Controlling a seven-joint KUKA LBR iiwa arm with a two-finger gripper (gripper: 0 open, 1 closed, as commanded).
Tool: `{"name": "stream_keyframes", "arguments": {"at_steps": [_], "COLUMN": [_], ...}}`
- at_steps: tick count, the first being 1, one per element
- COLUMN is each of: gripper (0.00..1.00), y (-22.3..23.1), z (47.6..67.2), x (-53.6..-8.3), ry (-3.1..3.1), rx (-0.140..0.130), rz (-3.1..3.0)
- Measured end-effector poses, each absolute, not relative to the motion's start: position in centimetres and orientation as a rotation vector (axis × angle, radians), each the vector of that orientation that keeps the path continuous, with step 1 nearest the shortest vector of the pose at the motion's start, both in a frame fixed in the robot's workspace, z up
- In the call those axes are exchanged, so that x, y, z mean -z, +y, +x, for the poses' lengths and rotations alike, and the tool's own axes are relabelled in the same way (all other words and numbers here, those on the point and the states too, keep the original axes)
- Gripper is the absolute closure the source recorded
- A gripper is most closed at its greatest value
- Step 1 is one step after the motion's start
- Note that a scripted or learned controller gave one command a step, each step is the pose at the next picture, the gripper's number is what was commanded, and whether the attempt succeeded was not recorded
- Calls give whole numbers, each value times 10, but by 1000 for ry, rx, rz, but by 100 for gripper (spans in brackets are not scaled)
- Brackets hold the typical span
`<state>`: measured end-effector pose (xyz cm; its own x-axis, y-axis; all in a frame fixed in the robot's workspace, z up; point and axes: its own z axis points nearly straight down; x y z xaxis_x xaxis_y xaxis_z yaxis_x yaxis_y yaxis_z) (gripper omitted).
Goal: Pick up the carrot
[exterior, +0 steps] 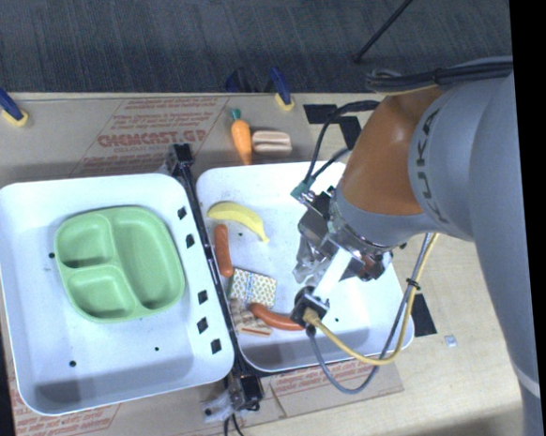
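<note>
The carrot [240, 140], small and orange with a green top, lies on the brown bench just behind the right bin's far rim, outside both bins. My gripper [308, 259] hangs low over the middle of the right bin [280, 185], well in front of and to the right of the carrot and apart from it. The arm's grey and orange wrist covers much of the bin's right half.
A pink-and-tan toy [272, 143] sits right beside the carrot. The right bin holds a banana [238, 219], a red sausage [223, 249], a checkered packet [252, 286] and a hot dog [276, 318]. A green divided plate [118, 262] lies in the left bin. A yellow cable [359, 354] loops over the front rim.
</note>
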<state>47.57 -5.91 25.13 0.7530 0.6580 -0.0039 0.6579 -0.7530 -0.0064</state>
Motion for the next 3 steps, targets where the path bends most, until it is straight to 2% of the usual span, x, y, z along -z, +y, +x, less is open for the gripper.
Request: {"name": "stream_keyframes", "arguments": {"at_steps": [1, 2, 3], "gripper": [100, 100, 100], "y": [-89, -119, -119], "z": [476, 476, 476], "x": [-331, -343, -353], "ry": [-527, -327, -339], "rx": [-4, -6, -10], "rz": [-3094, -3123, -3119]}}
